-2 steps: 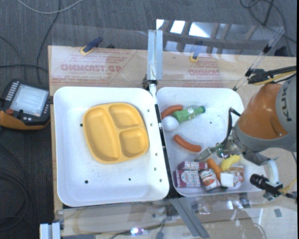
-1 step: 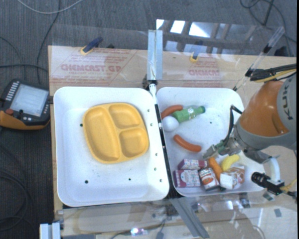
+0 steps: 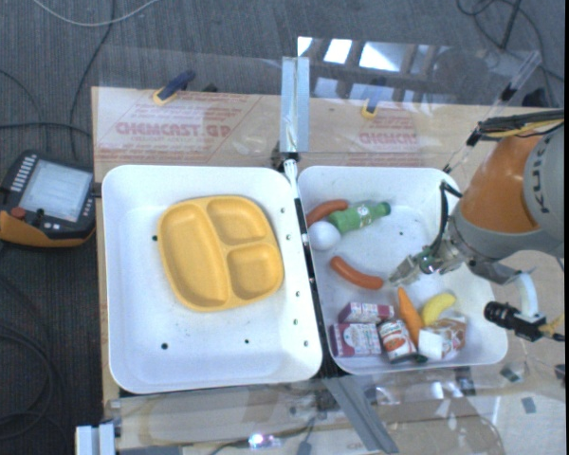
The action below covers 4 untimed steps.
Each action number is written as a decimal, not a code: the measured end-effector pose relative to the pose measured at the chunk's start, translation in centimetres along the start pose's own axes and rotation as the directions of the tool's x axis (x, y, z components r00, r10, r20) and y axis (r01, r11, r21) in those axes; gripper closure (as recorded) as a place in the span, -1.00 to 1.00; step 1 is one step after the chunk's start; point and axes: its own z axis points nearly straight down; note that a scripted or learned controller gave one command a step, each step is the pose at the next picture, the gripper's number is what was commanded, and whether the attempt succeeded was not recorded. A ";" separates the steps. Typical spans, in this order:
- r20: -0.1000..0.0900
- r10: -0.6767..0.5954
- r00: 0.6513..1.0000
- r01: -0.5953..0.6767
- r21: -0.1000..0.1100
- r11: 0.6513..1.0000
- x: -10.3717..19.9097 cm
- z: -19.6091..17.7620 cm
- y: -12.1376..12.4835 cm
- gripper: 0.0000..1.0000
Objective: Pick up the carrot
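The carrot (image 3: 409, 315) is a small orange tapered piece in the lower middle of the right bin (image 3: 427, 190), lying roughly along the bin's depth. It sits between a yellow banana (image 3: 439, 305) on its right and small cartons (image 3: 359, 313) on its left. My gripper (image 3: 414, 266) hangs over the bin just beyond the carrot's far tip, pointing down and to the left. Nothing shows in its grasp. The grey arm with its orange band (image 3: 501, 192) comes in from the right.
The right bin also holds two red sausages (image 3: 357, 273) (image 3: 325, 209), a green bottle (image 3: 359, 215), a white egg (image 3: 323, 236), a small can (image 3: 395, 339) and a wrapped item (image 3: 446, 335). The left bin (image 3: 133, 349) carries a yellow divided tray (image 3: 220, 250).
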 end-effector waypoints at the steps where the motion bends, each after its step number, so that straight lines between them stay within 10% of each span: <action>1: 0.002 0.272 0.962 -0.272 0.013 0.962 10.6 -9.4 0.9 1.00; 2: 0.002 0.273 0.962 -0.273 0.013 0.962 10.6 -9.4 0.9 -1.00; 3: 0.002 0.180 0.984 -0.180 0.012 0.984 14.8 -14.5 2.1 -1.00; 4: 0.008 0.312 0.950 -0.312 0.012 0.950 5.7 -15.2 -1.0 -1.00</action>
